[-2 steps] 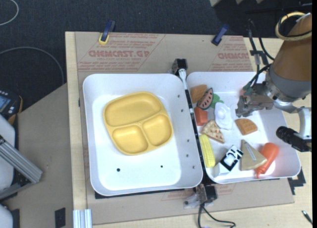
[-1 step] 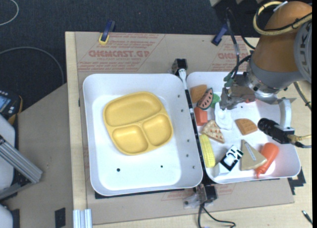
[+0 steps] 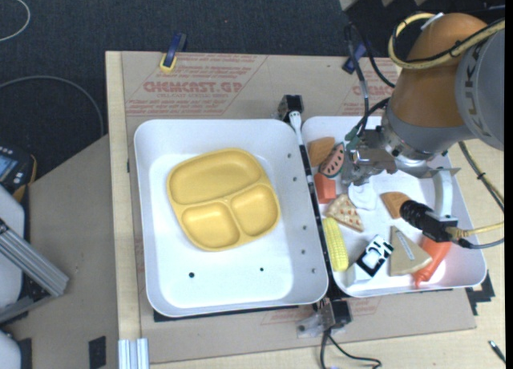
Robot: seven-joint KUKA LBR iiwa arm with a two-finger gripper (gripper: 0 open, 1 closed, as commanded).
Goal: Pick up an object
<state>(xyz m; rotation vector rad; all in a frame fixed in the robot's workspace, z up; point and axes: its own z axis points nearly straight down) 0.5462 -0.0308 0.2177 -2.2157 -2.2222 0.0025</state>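
My gripper reaches down into the right bin, over its upper middle part. Right beside it on the left lies a watermelon slice next to a brown bread-like piece and an orange-red piece. Just below the gripper sits a pizza slice. A corn cob, a black-and-white block, a sandwich wedge, a carrot and a croissant-like piece lie further down the bin. The arm's body hides the bin's upper right.
The left bin holds a yellow three-compartment plate. A black cylindrical part with a yellow cable juts over the right bin. Clamps sit at the bins' shared edge, top and bottom.
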